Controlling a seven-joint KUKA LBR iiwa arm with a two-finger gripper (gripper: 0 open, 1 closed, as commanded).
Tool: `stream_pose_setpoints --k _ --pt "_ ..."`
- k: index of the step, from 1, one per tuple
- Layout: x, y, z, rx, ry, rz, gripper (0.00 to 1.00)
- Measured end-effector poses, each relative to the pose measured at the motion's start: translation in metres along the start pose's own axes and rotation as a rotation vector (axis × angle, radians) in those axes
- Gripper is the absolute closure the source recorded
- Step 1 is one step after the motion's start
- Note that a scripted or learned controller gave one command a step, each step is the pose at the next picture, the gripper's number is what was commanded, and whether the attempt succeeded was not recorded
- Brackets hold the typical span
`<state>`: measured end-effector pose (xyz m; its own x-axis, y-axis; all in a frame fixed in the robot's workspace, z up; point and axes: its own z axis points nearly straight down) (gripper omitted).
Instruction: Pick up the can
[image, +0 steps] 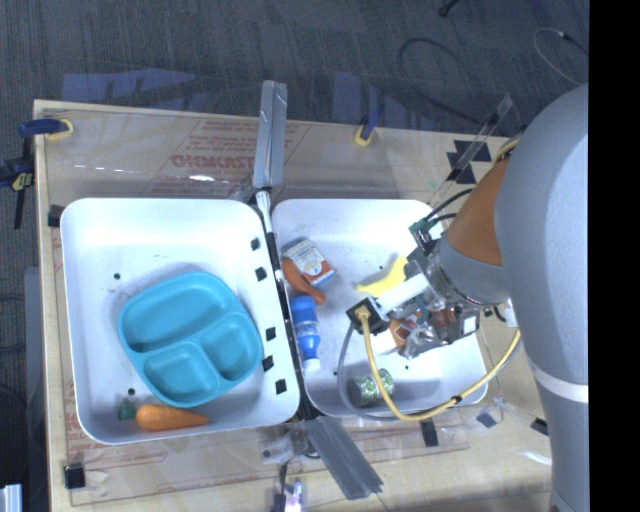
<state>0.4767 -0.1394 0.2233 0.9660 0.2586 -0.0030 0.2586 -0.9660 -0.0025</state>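
Green and silver metal marks the can (375, 387), which is seen lying on its side near the front wall of the right bin (345, 222), at about six o'clock on the bin floor. From the gripper (425, 325), the can is placed at roughly seven o'clock, near but apart, with its long axis judged to run about nine to three. Whether the pincer is apart or together cannot be told, since cables and brackets crowd it. The grey arm (540, 230) is reached in from three o'clock, bent low over the bin's right half, beside a yellow banana (385, 277).
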Motion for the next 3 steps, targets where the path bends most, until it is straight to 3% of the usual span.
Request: stream_pose_setpoints --k 1,2,3 --pt "0.018 -0.068 0.033 0.002 -0.002 0.031 1.0" --pt "0.03 -0.102 0.011 0.001 0.0 0.05 1.0" --pt "0.024 -0.094 0.034 0.002 -0.004 0.05 1.0"
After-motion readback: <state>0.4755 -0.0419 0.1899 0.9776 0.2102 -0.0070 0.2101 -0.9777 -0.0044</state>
